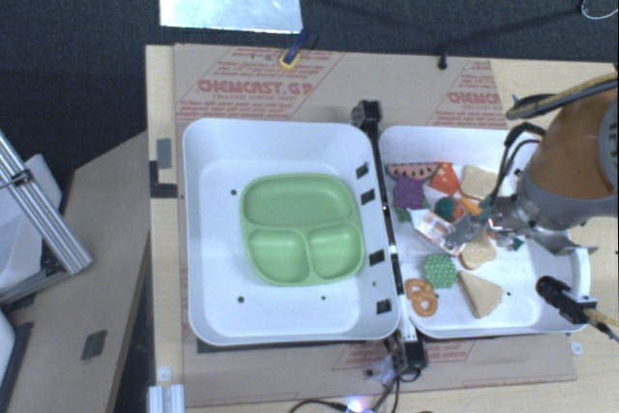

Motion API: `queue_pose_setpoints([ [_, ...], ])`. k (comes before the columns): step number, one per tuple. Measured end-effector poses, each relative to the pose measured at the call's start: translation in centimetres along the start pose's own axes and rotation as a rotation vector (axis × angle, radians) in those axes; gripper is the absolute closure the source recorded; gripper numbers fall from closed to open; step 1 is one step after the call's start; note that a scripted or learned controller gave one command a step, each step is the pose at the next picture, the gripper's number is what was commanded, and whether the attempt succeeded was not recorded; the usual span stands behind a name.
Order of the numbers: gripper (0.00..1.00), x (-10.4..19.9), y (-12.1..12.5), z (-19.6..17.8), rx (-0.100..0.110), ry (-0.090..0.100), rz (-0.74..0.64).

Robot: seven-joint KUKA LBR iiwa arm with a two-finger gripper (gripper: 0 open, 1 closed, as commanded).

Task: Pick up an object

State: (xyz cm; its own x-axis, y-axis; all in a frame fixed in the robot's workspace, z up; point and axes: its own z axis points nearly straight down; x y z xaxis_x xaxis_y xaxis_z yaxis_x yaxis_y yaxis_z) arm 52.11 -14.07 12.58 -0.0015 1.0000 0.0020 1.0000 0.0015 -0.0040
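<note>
My gripper is low in the right bin, among a pile of toy foods. Right under it lie a tan round piece and a white packet-like item. Around it are a watermelon slice, purple grapes, a red-orange piece, a pale bread slice, a green round waffle-like piece, a pretzel and a tan wedge. I see nothing lifted off the bin floor.
The left bin holds a green divided plate. A black-clipped divider runs between the two bins. The grey and orange arm covers the right bin's far right side.
</note>
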Motion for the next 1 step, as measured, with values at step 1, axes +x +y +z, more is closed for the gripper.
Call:
queue_pose_setpoints([
  [1,0.0,0.0,0.61,1.85,-0.019,-0.001,-0.004],
])
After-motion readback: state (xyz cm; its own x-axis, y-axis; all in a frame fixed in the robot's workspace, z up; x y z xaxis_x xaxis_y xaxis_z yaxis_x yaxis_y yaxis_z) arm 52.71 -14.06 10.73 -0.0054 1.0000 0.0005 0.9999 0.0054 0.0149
